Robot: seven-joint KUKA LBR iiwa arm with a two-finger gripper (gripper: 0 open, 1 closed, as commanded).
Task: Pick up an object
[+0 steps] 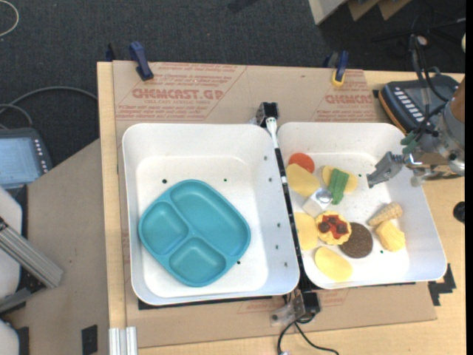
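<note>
The right bin (369,139) holds several toy foods. Among them are a red round piece (300,160), a green pepper (338,184), a small silver item (323,196), a red-and-yellow pizza piece (334,228), a brown cookie (358,242), a tan corn-like piece (386,214), an orange-yellow block (392,237) and a yellow oval (332,264). My gripper (386,170) hangs over the bin's upper right part. It is to the right of the green pepper and above the corn-like piece, with nothing visibly held.
The left bin (148,146) holds a teal divided plate (194,231). A black clip (267,113) sits where the bins' rims meet. A dark keypad device (406,102) lies on the bench behind the right bin. Blue clamps (140,59) hold the cardboard base.
</note>
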